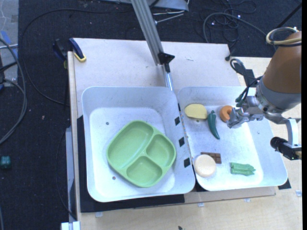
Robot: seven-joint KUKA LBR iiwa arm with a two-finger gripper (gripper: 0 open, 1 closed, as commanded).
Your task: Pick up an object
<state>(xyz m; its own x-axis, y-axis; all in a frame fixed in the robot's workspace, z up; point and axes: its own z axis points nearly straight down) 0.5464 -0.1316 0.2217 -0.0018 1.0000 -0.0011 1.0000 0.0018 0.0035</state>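
While the grey arm [283, 75] with its orange band reaches in from the right, bent down over the right bin [268, 171], its gripper [235, 118] hangs low at that bin's upper right area; whether it is open or closed cannot be made out from this angle. Item: orange round object [226, 113], just beside the gripper on the side away from the arm, seemingly touching or nearly so, not visibly held. Item: dark green pepper-like object [213, 124], a little further out from the gripper, long axis running from the far side of the bin toward the near side, slightly slanted, narrow tip toward the near edge. Item: yellow rounded object [195, 111], beyond the pepper, near the bin's far left corner. Item: pale round object [205, 166], well below the gripper toward the near edge, touching a small brown block [213, 157]. Item: light green leafy piece [242, 169], near the front, long axis lying roughly across the bin. Left bin [96, 128] holds a light green divided plate [141, 153]. Both bins sit on a pale board [120, 61]; dark floor with cables [225, 18] surrounds it, and a metal pole [146, 20] slants in from above.
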